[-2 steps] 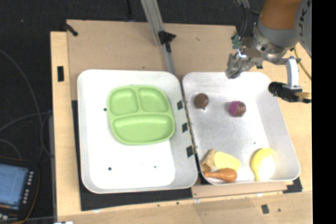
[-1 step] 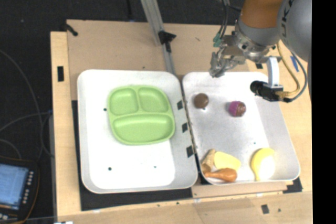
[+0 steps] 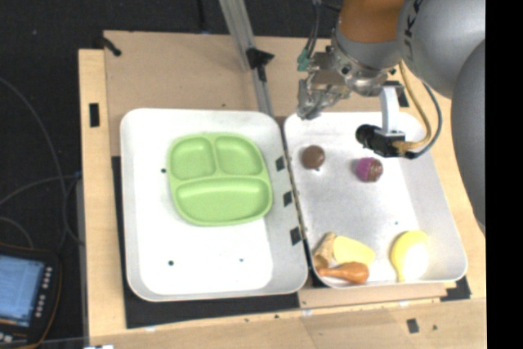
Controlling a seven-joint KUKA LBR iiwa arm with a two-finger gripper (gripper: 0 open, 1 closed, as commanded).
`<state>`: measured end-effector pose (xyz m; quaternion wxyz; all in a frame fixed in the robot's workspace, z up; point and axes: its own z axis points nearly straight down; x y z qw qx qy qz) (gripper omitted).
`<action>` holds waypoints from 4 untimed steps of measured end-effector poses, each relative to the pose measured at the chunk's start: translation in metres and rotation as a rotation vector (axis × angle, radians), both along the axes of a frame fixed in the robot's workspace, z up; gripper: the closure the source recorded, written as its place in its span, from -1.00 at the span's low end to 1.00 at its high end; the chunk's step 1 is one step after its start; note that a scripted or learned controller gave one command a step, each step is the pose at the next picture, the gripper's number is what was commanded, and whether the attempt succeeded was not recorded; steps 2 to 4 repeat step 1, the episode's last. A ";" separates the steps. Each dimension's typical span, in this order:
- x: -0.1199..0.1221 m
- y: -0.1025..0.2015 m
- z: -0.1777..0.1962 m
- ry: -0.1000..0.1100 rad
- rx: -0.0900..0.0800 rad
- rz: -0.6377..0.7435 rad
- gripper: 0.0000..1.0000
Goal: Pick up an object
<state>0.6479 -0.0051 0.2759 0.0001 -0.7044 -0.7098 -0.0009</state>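
Observation:
My gripper hangs over the far left corner of the right bin, with nothing visible between its fingers. A round brown object lies just in front of it on the bin floor. A purple round object lies to the right of the brown one. Along the near edge sit a pale yellow piece, an orange carrot-like piece and a yellow lemon-like object.
The left bin holds a green divided plate. A slanted metal pole rises behind the bins. The bulky grey arm stands over the right bin's far right side.

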 end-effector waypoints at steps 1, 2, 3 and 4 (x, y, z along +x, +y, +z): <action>-0.004 0.053 -0.020 0.003 0.000 -0.001 1.00; -0.004 0.053 -0.020 0.003 0.000 -0.001 1.00; -0.004 0.053 -0.020 0.003 0.000 -0.001 1.00; -0.004 0.053 -0.020 0.003 0.000 -0.001 1.00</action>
